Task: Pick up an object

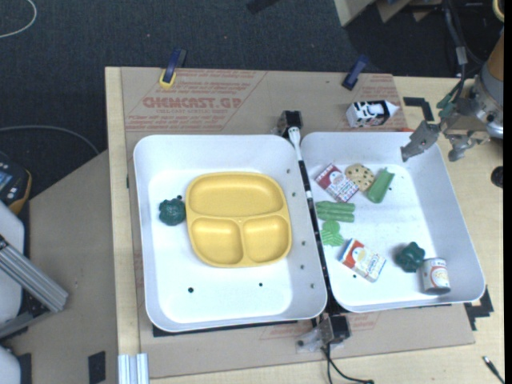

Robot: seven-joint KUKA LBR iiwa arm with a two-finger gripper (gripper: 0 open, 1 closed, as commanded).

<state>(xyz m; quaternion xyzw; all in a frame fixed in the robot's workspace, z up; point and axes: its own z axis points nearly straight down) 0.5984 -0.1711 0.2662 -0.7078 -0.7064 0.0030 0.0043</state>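
Claw (pixel 438 141) is being held spread and empty over the right bin's (pixel 456 206) far right rim, well apart from the things inside. Cookie (pixel 359 175), green block (pixel 380 186) and carton (pixel 335 182) are being crowded together near the far left wall, so two could be pinched or knocked aside. Can (pixel 436 275) is lying against the near right wall and could be rolled away.

Tray (pixel 238 218) in left bin (pixel 152 214)
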